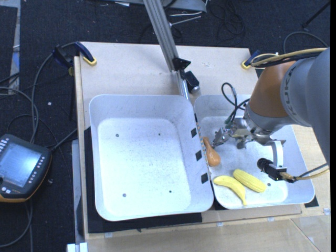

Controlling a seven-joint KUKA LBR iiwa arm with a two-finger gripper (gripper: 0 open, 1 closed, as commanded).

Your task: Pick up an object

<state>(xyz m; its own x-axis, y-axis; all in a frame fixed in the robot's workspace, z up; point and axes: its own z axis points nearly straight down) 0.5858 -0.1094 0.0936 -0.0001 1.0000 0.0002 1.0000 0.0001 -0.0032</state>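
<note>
Hidden and cut off

The grey arm with its orange band [294,96] runs off the right edge and covers part of the right shallow white bin [302,190]; its gripper's finger state is unreadable.

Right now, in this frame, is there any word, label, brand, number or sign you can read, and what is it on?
None can be read.
The handheld pendant on the floor left of the bench has a lit screen, too small and blurred to read.
The black tabs along the divide between the bins show no legible marks.
</note>
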